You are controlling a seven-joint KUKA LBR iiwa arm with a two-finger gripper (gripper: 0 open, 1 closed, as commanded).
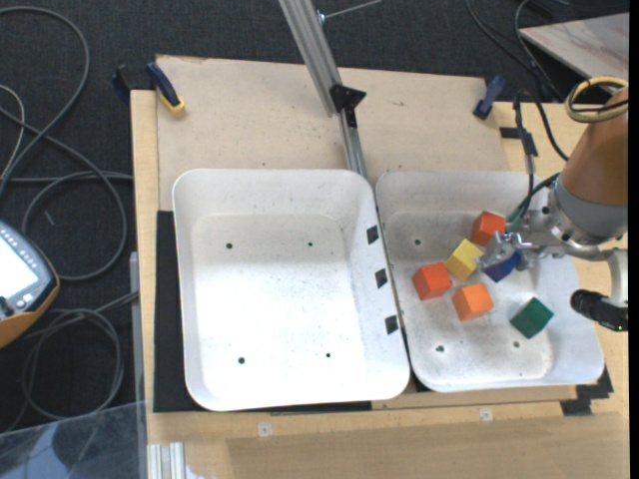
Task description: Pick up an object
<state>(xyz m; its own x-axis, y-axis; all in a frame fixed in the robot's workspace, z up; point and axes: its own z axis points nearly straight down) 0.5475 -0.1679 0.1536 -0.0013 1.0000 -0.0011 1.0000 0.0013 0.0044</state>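
I find no legible text, label, brand, number or sign anywhere I can inspect. The device with a pale screen point(15, 277) at the left edge may carry markings, but they are too small and blurred for me to read.

I count 6 blocks in the right bin point(479, 372): an orange cube point(488, 227) at the back, a yellow cube point(463, 258) just in front, a red-orange cube point(431, 280) toward the left, another orange one point(472, 300) nearby, a blue block point(500, 265) partly hidden, and a green cube point(531, 317) apart, right.
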